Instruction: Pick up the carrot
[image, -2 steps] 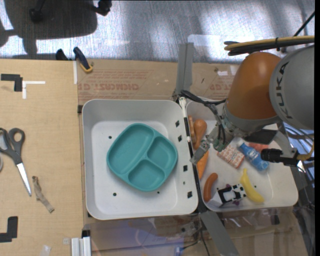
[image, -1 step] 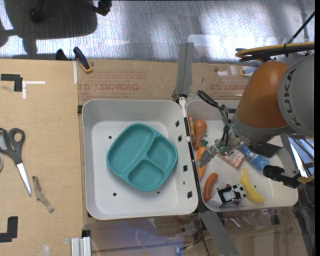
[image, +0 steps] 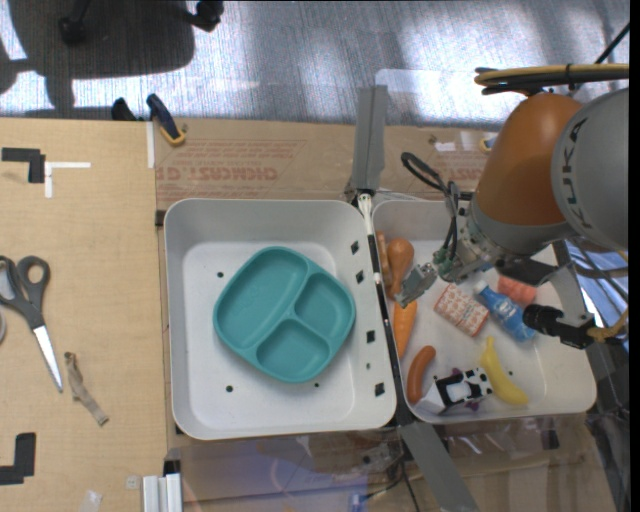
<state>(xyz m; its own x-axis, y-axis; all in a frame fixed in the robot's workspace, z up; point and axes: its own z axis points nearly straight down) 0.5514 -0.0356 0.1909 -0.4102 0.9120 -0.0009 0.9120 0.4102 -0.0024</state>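
While the gripper (image: 418, 283) hangs low over the left part of the right bin (image: 570, 400), whether its fingers are parted or closed cannot be told. Directly beneath and just beside it lies the carrot (image: 403, 325) along the bin's left wall, with a sausage (image: 421, 368) below that, a cracker box (image: 461, 309) to its right and a banana (image: 500, 374) farther right. Well to its left, the teal divided plate (image: 285, 314) sits in the left bin (image: 190, 330).

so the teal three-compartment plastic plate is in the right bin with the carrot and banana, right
Not quite. The camera view shows the teal three-compartment plastic plate lying in the left white bin. The orange carrot and yellow banana are in the right white bin, as you said.
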